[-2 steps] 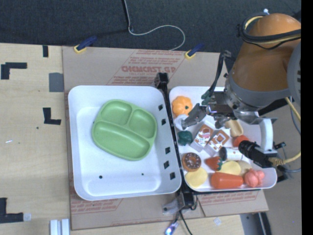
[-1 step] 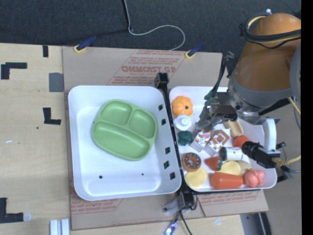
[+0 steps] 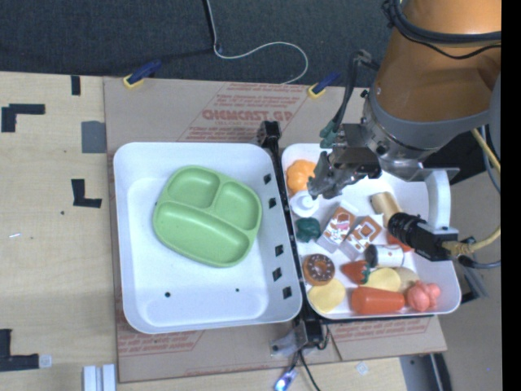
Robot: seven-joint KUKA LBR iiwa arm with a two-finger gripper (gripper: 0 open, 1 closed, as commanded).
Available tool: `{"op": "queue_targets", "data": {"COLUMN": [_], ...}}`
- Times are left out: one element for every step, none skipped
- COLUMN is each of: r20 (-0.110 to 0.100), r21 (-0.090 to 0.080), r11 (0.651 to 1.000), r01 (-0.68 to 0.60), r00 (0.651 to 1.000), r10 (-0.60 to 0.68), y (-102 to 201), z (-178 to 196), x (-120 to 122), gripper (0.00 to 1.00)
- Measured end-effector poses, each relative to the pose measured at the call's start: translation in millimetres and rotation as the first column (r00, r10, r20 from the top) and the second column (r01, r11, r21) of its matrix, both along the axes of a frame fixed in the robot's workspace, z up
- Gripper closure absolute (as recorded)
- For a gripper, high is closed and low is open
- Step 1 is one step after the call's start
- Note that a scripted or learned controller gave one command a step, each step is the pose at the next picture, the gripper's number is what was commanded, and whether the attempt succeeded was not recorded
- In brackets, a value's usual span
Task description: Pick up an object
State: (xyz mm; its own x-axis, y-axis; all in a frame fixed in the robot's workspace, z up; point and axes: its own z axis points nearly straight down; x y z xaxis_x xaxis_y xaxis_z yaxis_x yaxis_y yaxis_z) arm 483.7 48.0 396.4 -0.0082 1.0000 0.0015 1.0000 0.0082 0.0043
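Overall: bench surface was tan board, with a brown cardboard sheet (image 3: 244, 112) under both bins.
Left bin (image 3: 138, 300): held a green divided plate (image 3: 207, 215), lying flat.
Right bin (image 3: 444, 187): crowded with toy food; orange fruit (image 3: 299, 172) at its far left corner, doughnut (image 3: 317, 268) and red pepper (image 3: 377, 300) near the front.
Gripper (image 3: 319, 187): hung low over the right bin beside the orange fruit; finger state could not be told.
Background: dark carpet (image 3: 98, 15), white cable (image 3: 260, 51) lying across it.

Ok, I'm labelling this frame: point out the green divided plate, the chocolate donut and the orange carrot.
green divided plate (image 3: 207, 215), camera view, centre ridge.
chocolate donut (image 3: 317, 267), camera view, frosted top.
orange carrot (image 3: 377, 300), camera view, mid-body.
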Motion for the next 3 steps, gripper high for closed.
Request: {"op": "queue_targets", "data": {"r20": [-0.018, 0.004, -0.011], "r21": [-0.003, 0.001, -0.003], "r11": [1.0, 1.0, 1.0], "r01": [0.006, 0.003, 0.006], "r00": [1.0, 1.0, 1.0], "r10": [-0.006, -0.003, -0.006], "y": [21, 40, 58], "z": [-140, -26, -89], "x": [-2, 1, -1], "gripper": [1.0, 1.0, 1.0]}}
